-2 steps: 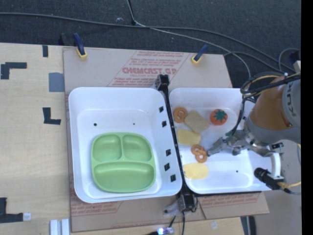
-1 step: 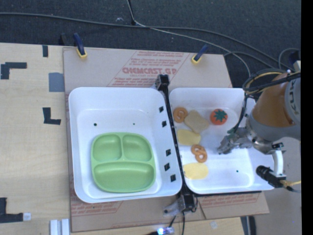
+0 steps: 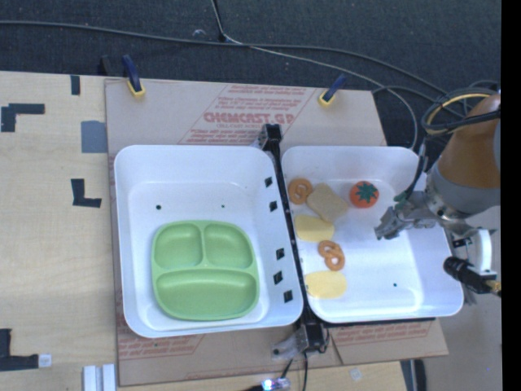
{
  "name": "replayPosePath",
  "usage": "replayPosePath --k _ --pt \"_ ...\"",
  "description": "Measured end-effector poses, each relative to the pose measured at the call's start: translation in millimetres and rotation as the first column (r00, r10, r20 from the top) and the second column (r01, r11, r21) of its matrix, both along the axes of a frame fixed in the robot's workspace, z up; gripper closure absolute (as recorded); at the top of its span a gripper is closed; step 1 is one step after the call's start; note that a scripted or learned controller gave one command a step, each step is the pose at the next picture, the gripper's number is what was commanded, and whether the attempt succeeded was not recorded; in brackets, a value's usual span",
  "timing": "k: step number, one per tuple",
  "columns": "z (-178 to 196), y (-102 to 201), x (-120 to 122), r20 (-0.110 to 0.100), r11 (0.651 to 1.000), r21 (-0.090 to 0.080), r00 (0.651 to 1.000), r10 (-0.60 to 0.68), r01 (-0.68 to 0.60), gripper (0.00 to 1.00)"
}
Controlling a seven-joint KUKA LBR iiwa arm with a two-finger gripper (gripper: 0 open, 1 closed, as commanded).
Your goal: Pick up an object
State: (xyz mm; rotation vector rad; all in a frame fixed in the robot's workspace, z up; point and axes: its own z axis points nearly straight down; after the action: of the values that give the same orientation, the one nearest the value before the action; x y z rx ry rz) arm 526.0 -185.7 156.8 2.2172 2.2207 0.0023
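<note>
With the hand [image 3: 389, 226] low over the right bin [image 3: 407, 287], whether open or closed I cannot tell, the tomato [image 3: 365, 194] just up-left of it looks easiest: center above it and descend straight before closing.

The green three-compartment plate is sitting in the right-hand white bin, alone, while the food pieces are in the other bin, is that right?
Not quite. The camera view shows the green three-compartment plate in the left-hand white bin, not the right-hand one. The rest holds: it sits there alone, and the food pieces, such as the red tomato-like piece and the orange pretzel-shaped piece, lie in the other bin.
</note>
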Motion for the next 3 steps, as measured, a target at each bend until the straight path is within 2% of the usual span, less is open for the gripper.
replayPosePath --k 1,2,3 --pt "60.8 5.0 7.0 0.002 1.000 -0.001 1.000 0.001 -0.001 1.00" --pt "69.7 5.6 7.6 -0.003 1.000 0.001 1.000 0.000 0.000 1.00" --pt "58.7 61.6 5.1 -0.006 1.000 0.003 1.000 0.004 -0.004 1.00"
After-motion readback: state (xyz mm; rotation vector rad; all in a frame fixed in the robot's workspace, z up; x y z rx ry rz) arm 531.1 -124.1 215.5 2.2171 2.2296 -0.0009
